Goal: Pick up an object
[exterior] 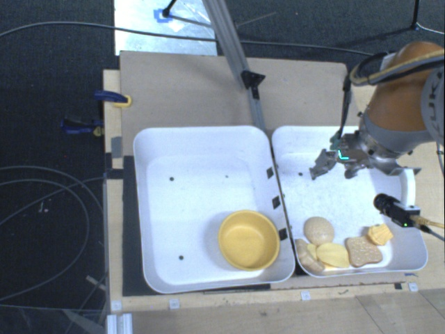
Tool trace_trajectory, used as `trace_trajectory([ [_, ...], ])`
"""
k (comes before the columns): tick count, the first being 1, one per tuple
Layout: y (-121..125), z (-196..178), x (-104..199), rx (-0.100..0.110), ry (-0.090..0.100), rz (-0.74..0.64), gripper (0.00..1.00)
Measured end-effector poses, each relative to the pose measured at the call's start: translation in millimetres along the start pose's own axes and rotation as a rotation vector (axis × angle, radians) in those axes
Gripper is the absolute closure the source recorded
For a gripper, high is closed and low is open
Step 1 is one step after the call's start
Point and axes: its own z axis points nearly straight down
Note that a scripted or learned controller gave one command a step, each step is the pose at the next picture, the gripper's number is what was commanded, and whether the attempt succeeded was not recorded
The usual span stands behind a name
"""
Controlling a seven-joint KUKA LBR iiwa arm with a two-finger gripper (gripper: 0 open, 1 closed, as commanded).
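Observation:
My gripper [337,167] hangs over the upper middle of the right bin [292,145], open, with nothing between its fingers. The food items lie well below it along that bin's near edge: a beige round bun [319,229], a yellow lemon-shaped piece [334,255], a brown toast slice [363,251], a small orange-yellow piece [379,234] and a pale piece [306,254] in the corner. A yellow bowl [249,239] sits upright in the left bin [160,152], near its front right.
A grey pole [233,44] slants down to the seam between the bins. A black cable fitting [393,209] sticks out from the arm over the right bin's right side. Clamps [111,99] sit at the bench's left edge.

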Motion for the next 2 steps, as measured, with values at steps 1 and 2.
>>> trace_trajectory([
  [1, 0.0, -0.2, 0.0, 0.000, 0.000, 0.000, 0.00],
  [2, -2.5, 61.6, -4.1, 0.004, 0.000, 0.004, 0.00],
])
